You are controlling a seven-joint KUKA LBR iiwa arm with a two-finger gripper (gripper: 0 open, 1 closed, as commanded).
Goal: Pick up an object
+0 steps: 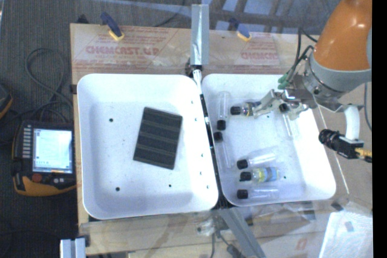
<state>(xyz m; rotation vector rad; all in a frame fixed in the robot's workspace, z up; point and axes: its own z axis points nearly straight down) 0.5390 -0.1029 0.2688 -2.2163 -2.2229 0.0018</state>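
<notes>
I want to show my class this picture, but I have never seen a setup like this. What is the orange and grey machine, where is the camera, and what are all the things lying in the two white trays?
The orange and grey machine is a robot arm reaching in from the right. At its end is a small two-finger hand, hanging over the right tray. The one camera is fixed above the bench and looks down at a slant.

Two shallow white trays sit side by side. The left tray holds a single dark ribbed slab. The right tray holds several small clear vials with black caps, mostly along its left and lower parts.

The hand's tip is beside one vial, but the picture is too coarse to tell whether it is held. Left of the bench lies a handheld control screen.
</notes>
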